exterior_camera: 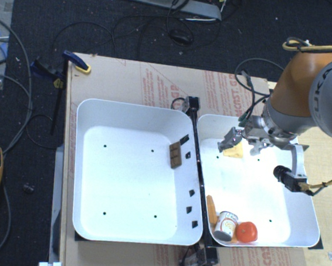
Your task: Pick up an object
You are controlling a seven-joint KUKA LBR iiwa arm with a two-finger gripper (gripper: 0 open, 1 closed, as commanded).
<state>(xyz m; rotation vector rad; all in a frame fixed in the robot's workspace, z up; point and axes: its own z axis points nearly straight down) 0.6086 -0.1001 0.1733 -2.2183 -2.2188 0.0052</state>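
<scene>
My gripper (245, 142) hangs over the far part of the right bin (277, 197), its two fingers spread apart and open. A small pale yellow piece (234, 151) lies on the bin floor right under the left fingertip (231, 139), not between the fingers. At the near edge of the same bin lie an orange carrot-like stick (211, 208), a small tin can (225, 224) on its side and a red ball-like tomato (247, 231), all close together. A brown block (176, 155) lies in the left bin (120, 172) near its right wall.
A black fitting with a cable (286, 175) sits by the right bin's right wall. Black clips (193, 192) run along the divider between the bins. A yellow-and-blue clamp (78, 62) lies at the bench's far left corner.
</scene>
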